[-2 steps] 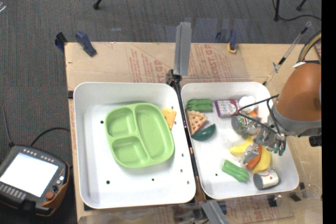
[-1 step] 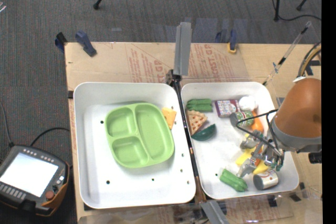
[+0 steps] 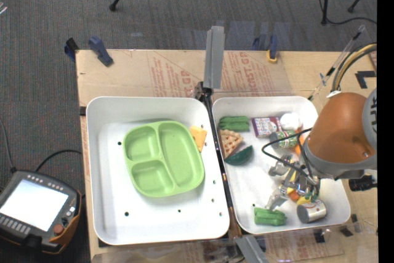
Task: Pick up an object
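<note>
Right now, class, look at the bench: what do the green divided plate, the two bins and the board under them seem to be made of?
Green divided plate: probably moulded plastic, with a smooth, slightly glossy, even colour.
Left bin and right bin: likely thin white plastic, with rounded corners and a soft sheen.
Board: looks like cardboard, matte brown with red print.

Brown desk point(image 3: 154, 74) bearing two shallow white bins side by side: left bin point(image 3: 104, 194) at nine o'clock, right bin point(image 3: 246, 197) at three; blue clamps point(image 3: 100, 50) at eleven.
</note>
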Available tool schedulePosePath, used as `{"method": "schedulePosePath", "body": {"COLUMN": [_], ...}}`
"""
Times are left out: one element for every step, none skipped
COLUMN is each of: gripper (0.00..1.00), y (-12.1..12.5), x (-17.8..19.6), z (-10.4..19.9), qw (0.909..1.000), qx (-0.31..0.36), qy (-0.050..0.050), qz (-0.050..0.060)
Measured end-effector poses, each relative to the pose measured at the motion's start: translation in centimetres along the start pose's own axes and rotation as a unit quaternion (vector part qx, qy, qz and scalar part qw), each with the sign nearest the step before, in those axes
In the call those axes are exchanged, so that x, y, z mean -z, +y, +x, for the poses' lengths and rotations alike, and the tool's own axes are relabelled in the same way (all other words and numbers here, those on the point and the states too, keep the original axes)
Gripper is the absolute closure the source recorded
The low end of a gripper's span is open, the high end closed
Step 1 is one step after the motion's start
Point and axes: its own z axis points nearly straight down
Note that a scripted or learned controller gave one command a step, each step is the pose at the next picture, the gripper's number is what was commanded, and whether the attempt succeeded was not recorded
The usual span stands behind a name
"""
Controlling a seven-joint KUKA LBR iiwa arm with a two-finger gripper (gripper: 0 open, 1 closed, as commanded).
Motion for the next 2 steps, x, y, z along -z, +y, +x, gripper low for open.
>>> {"method": "schedulePosePath", "body": {"gripper": [0.0,0.0], "y": [3.1,8.0], "x": [0.1,0.1], "z": [-5.2,-9.2], "qw": [0.9995,0.9988], "qx": [-0.03,-0.049], "qy": [-0.002,-0.002], "qz": [0.0,0.0]}}
